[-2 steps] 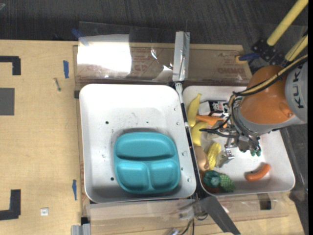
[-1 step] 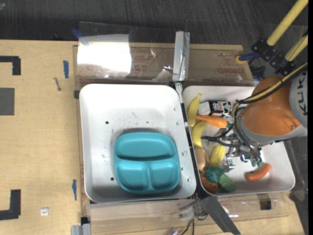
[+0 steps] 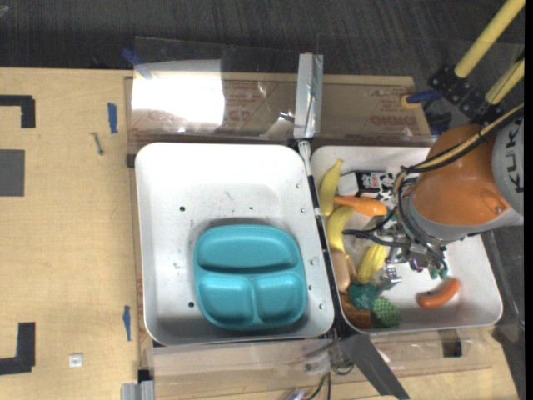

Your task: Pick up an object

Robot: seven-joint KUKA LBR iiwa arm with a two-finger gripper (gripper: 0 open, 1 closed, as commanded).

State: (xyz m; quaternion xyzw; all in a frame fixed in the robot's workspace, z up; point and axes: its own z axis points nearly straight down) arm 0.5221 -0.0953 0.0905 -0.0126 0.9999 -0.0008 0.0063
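The right bin (image 3: 476, 261) holds a heap of toy foods along its left side. There are two yellow bananas (image 3: 331, 182) (image 3: 337, 228), an orange carrot (image 3: 363, 206), a yellow piece (image 3: 371, 262), a teal piece (image 3: 363, 294) and a green knobbly piece (image 3: 384, 310). An orange-red sausage (image 3: 439, 293) lies apart near the front right. My gripper (image 3: 400, 263) hangs below the orange wrist band (image 3: 454, 192), low over the bin, just right of the yellow piece and above the green one. The wrist hides part of the bin's middle.
The left bin (image 3: 225, 173) holds a teal divided tray (image 3: 250, 275) at its front. A black-and-white printed card (image 3: 375, 180) lies at the back of the right bin. A clear upright divider (image 3: 306, 98) stands behind the bins. Yellow struts (image 3: 495, 23) rise at the top right.
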